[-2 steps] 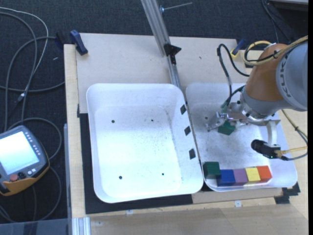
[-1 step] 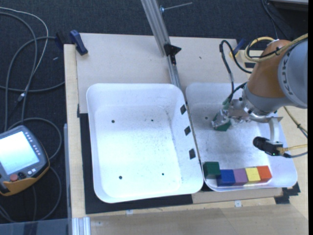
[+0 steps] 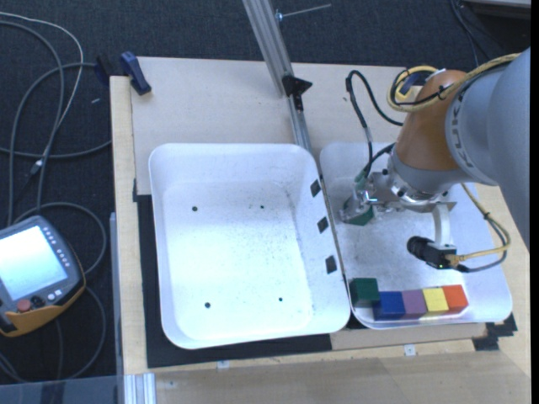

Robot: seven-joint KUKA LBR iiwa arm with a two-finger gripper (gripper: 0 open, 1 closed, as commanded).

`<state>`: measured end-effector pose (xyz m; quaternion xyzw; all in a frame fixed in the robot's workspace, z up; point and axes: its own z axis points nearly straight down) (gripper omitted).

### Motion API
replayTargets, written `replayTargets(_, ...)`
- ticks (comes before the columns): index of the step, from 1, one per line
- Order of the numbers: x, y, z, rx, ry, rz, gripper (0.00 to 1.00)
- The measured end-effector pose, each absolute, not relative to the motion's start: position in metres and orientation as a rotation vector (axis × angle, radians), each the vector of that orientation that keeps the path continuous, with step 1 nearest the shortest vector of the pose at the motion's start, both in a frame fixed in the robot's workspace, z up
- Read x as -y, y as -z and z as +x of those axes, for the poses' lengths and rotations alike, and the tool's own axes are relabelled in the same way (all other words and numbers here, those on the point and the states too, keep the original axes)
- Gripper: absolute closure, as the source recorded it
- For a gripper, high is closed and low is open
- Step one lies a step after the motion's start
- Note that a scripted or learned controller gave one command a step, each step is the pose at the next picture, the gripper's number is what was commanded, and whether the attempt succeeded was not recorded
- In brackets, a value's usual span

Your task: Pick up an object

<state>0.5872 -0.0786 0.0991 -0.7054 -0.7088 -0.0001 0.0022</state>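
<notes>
My gripper (image 3: 359,211) hangs over the left part of the right bin (image 3: 480,310), close to its left wall. A small dark green block (image 3: 360,218) shows between the fingertips, and the gripper is shut on it. Along the bin's front edge stands a row of blocks: green (image 3: 364,289), blue (image 3: 390,305), purple (image 3: 414,301), yellow (image 3: 434,299) and orange (image 3: 455,295). The grey arm with its orange band (image 3: 429,133) reaches in from the right and hides the back of the bin.
The left bin (image 3: 168,225) lies beside the right one, with black clips (image 3: 322,224) along the shared wall. A slanted metal rail (image 3: 269,40) crosses the back. A black cable plug (image 3: 428,251) hangs from the wrist. A teach pendant (image 3: 34,268) lies at far left.
</notes>
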Motion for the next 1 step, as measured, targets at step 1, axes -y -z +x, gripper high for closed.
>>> replayTargets(1,0.0257,-0.2053,0.6568,2.235,0.015,-2.218,1.00)
